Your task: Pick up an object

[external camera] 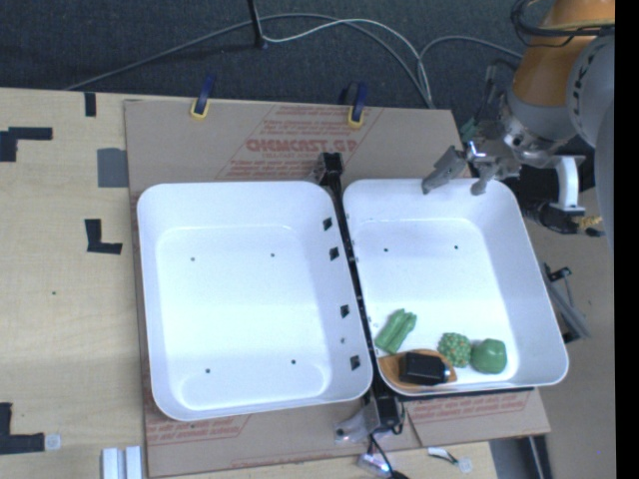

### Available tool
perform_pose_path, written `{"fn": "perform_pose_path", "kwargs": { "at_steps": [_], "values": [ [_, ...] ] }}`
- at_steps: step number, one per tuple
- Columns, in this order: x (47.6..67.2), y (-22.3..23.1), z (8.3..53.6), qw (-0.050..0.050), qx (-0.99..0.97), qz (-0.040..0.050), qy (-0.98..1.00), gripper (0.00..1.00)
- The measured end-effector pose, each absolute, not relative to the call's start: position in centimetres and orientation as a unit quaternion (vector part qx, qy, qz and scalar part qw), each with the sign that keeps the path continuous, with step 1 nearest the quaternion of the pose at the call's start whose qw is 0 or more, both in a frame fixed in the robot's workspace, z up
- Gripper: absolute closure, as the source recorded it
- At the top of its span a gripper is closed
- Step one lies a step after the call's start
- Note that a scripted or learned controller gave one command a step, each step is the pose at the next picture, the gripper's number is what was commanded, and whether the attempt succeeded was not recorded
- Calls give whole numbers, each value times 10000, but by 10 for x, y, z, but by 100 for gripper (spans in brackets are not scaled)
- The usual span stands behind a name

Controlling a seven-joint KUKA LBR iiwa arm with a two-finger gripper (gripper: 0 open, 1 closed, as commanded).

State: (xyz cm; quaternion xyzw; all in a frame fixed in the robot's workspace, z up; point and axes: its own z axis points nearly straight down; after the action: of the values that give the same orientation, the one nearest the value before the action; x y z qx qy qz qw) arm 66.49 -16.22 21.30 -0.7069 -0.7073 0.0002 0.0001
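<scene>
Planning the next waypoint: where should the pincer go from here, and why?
Probably toward the near edge of the right bin. The pincer sits open above that bin's far rim with nothing between its fingers, while the green pieces and the black object cluster at the near edge.

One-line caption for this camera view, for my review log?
Open gripper hovers above the right bin's far rim; green toys and a black object cluster at its near edge.
</scene>
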Motion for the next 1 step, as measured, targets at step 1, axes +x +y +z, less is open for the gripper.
{"fn": "perform_pose_path", "kwargs": {
  "at_steps": [1],
  "values": [
    [602, -86, 219, 6, -7052, -4, -7090, 0]
  ]
}}
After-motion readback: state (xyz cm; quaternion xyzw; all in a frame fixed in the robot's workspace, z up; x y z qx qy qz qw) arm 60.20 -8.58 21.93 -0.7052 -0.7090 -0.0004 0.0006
